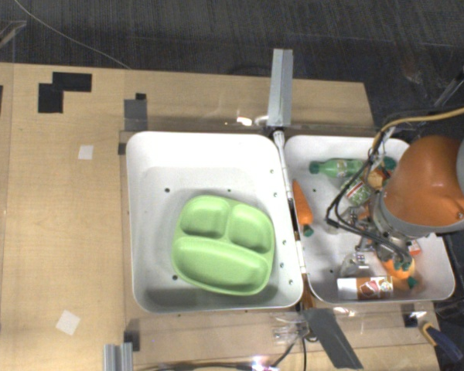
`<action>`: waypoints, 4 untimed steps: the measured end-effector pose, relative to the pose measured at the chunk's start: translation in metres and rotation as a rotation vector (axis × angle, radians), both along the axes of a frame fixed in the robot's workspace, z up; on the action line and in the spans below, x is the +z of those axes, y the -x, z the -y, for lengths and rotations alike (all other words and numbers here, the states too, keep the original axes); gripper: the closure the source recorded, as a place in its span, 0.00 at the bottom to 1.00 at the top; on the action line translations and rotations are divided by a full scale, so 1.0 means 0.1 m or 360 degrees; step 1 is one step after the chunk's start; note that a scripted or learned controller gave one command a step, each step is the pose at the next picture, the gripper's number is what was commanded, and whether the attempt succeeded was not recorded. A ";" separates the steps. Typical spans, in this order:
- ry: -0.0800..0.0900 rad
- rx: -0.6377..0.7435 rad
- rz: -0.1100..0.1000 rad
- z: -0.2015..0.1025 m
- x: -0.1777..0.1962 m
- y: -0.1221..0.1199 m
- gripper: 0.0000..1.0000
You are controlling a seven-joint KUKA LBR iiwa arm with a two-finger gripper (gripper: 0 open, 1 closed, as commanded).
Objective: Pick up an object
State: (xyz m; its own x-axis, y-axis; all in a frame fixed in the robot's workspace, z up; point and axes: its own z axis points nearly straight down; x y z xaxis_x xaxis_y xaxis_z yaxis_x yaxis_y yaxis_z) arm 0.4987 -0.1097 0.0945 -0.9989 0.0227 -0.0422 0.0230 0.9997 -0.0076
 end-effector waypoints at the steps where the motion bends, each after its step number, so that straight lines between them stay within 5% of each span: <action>1: -0.0008 0.0074 -0.0036 -0.22 -0.04 -0.58 0.00; 2: -0.0012 -0.0021 -0.0035 -0.11 -0.03 -0.26 0.00; 3: -0.0007 0.0110 -0.0041 -0.11 -0.04 -0.56 0.00; 4: -0.0007 0.0071 -0.0027 -0.04 -0.03 -0.09 0.00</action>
